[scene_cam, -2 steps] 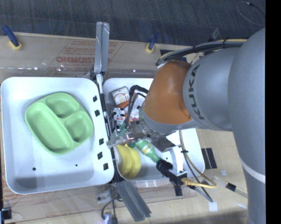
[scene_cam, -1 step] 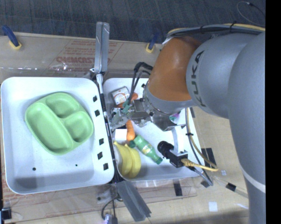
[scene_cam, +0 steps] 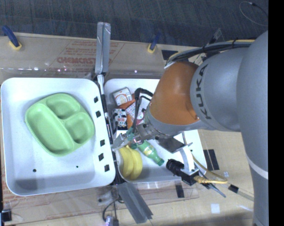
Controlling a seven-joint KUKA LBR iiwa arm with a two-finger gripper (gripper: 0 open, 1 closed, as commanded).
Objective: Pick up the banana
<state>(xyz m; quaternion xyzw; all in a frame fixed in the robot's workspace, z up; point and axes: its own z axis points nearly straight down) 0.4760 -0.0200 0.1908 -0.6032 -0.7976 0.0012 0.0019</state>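
The yellow banana lies in the near left corner of the right bin, against the bin's left wall. My gripper hangs just above and behind it, mostly hidden under the grey and orange wrist. A green bottle lies right beside the banana, slanting toward the near right, its upper end close under the gripper. Nothing can be made out between the gripper and the banana.
A green three-compartment plate rests in the left bin. In the right bin's far part sit a small white and orange packet and a dark box. The arm covers most of the right bin.
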